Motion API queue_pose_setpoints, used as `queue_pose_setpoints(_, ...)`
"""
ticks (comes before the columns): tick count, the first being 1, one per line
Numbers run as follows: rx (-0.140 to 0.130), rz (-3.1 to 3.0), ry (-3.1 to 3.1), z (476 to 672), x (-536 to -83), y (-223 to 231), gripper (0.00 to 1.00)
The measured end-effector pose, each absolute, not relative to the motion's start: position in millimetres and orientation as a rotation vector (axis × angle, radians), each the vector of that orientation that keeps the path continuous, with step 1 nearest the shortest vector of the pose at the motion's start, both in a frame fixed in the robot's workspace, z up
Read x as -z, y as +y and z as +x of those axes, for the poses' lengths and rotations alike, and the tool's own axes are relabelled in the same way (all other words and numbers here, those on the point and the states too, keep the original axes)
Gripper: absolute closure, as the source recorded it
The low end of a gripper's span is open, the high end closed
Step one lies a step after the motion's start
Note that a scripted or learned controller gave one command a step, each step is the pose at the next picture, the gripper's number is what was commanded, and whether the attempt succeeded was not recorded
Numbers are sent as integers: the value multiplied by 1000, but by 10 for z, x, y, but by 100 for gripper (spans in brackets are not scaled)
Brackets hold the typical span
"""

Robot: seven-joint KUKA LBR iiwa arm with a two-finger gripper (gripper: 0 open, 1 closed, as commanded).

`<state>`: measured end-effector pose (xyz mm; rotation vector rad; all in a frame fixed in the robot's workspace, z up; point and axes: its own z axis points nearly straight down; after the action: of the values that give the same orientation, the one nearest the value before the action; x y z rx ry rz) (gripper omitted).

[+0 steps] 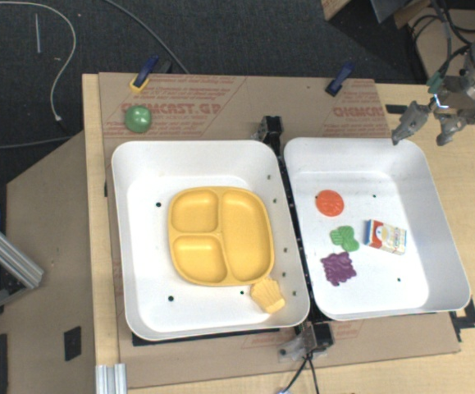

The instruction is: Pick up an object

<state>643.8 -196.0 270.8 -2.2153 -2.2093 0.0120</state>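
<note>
Arm: mostly cut off at the upper right edge; little beyond the wrist can be made out.

Gripper (425, 126): seen above the far right corner of the right bin (434, 220), fingers spread wide, nothing held or touched.

Right bin contents, all lying flat and apart: orange disc (329, 203); green piece (344, 238); purple piece (339, 268), grape-like; small carton (385, 237), white with red and blue print too small to read.

Left bin (139, 245) contents: yellow divided plate (220, 235), three compartments; small yellow piece (267, 295) just beside its near corner, shape unclear.

Bench: green ball (138, 119) behind the left bin.
</note>
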Motion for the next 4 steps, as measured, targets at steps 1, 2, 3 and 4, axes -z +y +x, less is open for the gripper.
queue_pose_setpoints(1,0,-2220,-2221,6459,-2794,-1951,0)
queue_pose_setpoints(2,-3,-2219,-2219,6479,-2352,-2024,0)
queue_pose_setpoints(3,-4,-2217,-2219,6448,-1913,-1962,0)
queue_pose_setpoints(4,-4,-2216,-2220,6504,-1471,-1934,0)
